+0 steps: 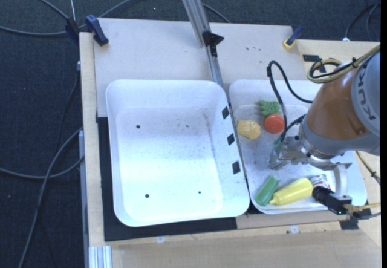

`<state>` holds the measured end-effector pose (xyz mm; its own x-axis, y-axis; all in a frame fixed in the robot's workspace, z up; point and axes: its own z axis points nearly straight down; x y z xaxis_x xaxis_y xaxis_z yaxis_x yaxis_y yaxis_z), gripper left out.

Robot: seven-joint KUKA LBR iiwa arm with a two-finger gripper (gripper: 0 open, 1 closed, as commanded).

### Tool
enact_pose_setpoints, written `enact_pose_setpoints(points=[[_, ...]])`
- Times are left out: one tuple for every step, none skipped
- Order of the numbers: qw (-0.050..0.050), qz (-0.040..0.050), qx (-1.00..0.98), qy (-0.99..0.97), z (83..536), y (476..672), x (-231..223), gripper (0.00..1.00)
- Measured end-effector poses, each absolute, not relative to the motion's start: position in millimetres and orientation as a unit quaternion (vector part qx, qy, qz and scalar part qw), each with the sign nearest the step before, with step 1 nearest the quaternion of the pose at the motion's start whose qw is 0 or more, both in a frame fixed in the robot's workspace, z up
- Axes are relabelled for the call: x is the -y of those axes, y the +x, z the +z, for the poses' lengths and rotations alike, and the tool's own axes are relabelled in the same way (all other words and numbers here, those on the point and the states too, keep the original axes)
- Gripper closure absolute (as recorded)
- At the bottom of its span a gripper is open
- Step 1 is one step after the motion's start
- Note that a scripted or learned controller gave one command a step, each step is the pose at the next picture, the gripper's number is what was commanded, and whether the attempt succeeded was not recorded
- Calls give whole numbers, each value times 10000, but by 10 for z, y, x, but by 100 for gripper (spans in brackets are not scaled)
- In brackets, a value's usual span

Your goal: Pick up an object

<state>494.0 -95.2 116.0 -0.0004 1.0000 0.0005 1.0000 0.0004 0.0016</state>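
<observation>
The right bin [242, 92] holds several toys. A pale yellow lumpy piece [248, 129] lies near its left wall. Beside it sits a red tomato-like ball [274, 122] with a green leafy piece [268, 106] just behind it. At the front edge lie a green pod [266, 189] and a yellow bottle [292, 192]. My gripper [279, 158] hangs low over the middle of this bin. It is in front of the red ball and behind the green pod, and nothing shows in its grasp.
The left bin [121, 94] stands beside the right one, with black clips [230, 138] along the shared wall. A slanted metal pole [192, 3] comes down to the back between the bins. A white and red item [321, 179] lies under my wrist. Blue clamps [97, 29] hold the board's corners.
</observation>
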Motion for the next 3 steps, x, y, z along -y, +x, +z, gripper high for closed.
enact_pose_setpoints(points=[[1,5,-7072,7070,1156,4938,952,0],[5,10,-7073,7069,1260,4942,951,100],[18,21,-7112,7030,1978,4948,677,100]])
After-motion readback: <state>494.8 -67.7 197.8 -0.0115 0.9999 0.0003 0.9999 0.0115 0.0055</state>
